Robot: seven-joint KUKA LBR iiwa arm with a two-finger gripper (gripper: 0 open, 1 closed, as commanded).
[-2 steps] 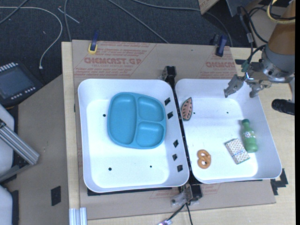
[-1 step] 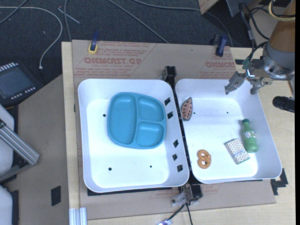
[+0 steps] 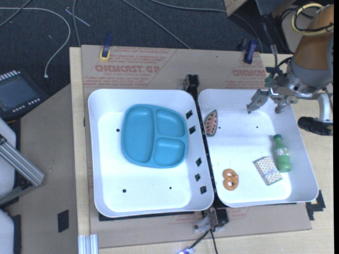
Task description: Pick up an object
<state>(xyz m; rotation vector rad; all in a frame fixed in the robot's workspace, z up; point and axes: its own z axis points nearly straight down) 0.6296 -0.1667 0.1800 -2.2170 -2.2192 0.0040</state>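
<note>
Hovering pincer [image 3: 268, 100] at right bin's [image 3: 249, 194] 12 o'clock edge, fingers spread, gripping nothing. Nearest pick looks like green bottle [image 3: 281, 153], roughly 5 o'clock from pincer, long axis running 12-to-6. Wrapped packet [image 3: 267, 170] just beside bottle; pretzel [image 3: 230, 179] farther off, 7 o'clock.

Plate [image 3: 154, 135] in left bin [image 3: 100, 142], bottle [image 3: 281, 153] in right bin [image 3: 238, 110]

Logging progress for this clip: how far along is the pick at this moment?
Nothing looks done yet. The gripper hangs over the right bin's upper edge with nothing between its jaws. The green bottle, patterned packet, pretzel and watermelon slice all lie in that bin; the blue divided plate sits in the left one. Choosing, descending, grasping and lifting remain.
</note>
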